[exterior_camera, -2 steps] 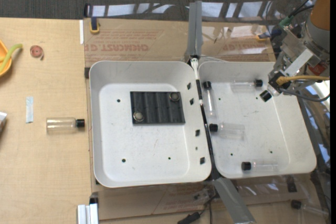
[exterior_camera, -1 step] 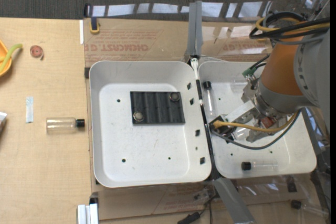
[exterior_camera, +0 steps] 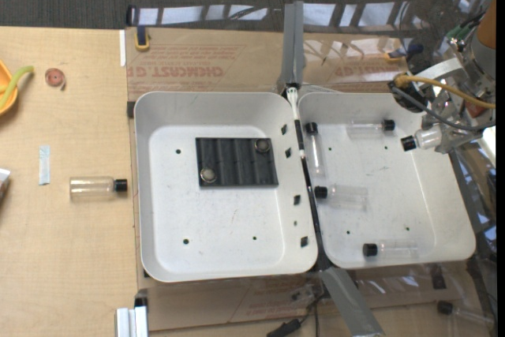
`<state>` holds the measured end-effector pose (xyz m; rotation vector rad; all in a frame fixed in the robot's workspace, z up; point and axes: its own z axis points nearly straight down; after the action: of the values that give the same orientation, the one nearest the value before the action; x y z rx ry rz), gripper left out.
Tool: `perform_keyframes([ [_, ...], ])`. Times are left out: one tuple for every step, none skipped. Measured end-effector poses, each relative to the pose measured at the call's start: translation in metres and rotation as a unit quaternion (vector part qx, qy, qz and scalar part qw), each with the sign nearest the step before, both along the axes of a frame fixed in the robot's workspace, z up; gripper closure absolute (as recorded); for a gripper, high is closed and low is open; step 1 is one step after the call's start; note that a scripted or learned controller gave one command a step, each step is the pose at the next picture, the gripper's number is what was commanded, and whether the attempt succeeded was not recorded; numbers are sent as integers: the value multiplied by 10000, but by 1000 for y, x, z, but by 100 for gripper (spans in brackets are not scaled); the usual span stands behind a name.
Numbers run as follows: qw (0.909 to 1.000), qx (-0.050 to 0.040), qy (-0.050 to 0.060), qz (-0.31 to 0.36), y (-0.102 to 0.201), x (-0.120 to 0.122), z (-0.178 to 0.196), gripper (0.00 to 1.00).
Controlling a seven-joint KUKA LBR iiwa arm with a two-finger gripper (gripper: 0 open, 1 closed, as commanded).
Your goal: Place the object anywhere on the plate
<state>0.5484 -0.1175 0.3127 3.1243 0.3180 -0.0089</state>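
A dark ribbed plate [exterior_camera: 237,162] lies in the left white bin [exterior_camera: 158,209], with two small round pieces on it, one [exterior_camera: 263,144] at its upper right and one [exterior_camera: 208,174] at its lower left. Over the right rim of the right bin [exterior_camera: 442,225], my gripper [exterior_camera: 439,140] is shut on a clear vial [exterior_camera: 424,140], whose black cap [exterior_camera: 408,143] points left. The arm comes in from the upper right. Several more clear black-capped vials lie in the right bin, at the top [exterior_camera: 367,126], along the left wall [exterior_camera: 313,154], in the middle [exterior_camera: 341,193] and near the front [exterior_camera: 392,250].
On the wooden bench to the left lie another capped vial [exterior_camera: 95,186], a small pale strip [exterior_camera: 44,165], a pink disc [exterior_camera: 54,76] and an orange object [exterior_camera: 6,91]. A grey divider bar [exterior_camera: 293,43] rises behind the bins.
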Motion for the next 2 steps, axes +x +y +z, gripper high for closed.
perform_keyframes([
  [9999, 8, 8, 135, 48, -56, -82, 100],
  [10000, -4, -19, 53, 181, -70, -25, 100],
])
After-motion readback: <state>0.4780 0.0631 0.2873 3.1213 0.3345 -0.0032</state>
